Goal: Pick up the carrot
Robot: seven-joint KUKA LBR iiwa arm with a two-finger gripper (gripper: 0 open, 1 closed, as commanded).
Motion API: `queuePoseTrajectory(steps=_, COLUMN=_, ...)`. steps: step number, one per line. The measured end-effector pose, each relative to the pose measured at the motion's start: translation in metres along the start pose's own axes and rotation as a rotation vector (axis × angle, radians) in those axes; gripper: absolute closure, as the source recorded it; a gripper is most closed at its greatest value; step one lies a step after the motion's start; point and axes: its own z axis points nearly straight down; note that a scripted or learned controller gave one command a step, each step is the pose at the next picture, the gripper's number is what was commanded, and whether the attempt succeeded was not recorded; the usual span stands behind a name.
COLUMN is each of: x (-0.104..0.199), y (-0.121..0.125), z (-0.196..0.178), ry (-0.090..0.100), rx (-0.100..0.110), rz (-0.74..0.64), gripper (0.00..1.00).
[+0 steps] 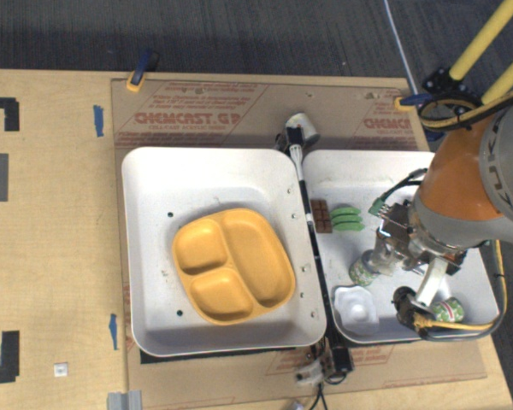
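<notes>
My gripper [383, 259] hangs low over the middle of the right bin [393, 171], with the grey and orange arm coming in from the right. Its tip is right beside a small greenish rounded object [362, 271], touching it or just above it. The arm hides the bin floor beneath it.
In the right bin lie a brown ridged block [321, 216], a green ridged piece [346, 219], a white cup-like item [355, 307] and a green-yellow item [451, 312] at the front right. The left bin [154, 186] holds a yellow divided plate [232, 265].
</notes>
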Motion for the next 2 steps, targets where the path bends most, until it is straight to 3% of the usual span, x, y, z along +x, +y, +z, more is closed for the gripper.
queuePoseTrajectory(steps=1, x=0.084, y=-0.049, z=0.000, ry=0.000, rx=-0.003, rz=0.319, gripper=1.00)
queuePoseTrajectory(steps=2, x=0.127, y=-0.075, z=-0.039, ry=0.000, rx=-0.004, rz=0.399, gripper=1.00)
